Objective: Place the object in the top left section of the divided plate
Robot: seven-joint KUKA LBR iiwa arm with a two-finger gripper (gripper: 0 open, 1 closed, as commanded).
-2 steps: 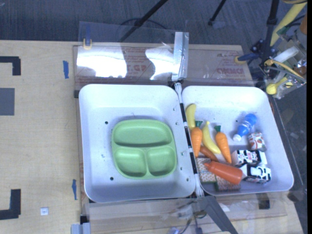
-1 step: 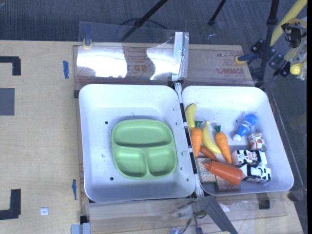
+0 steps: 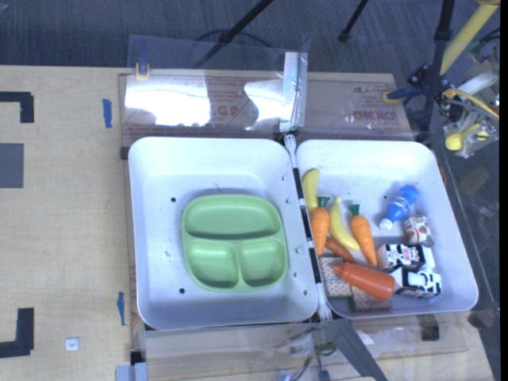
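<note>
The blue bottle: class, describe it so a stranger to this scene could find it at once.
Look in the right bin, which holds the toy food. The blue bottle lies near its far right side, above a small carton. It is the only blue item among orange carrots and yellow bananas.

Dark grey carpeted floor beyond a light wooden bench. Black tripod legs crossing the carpet. Blue tape marks and black corner markings on the wood.
</note>
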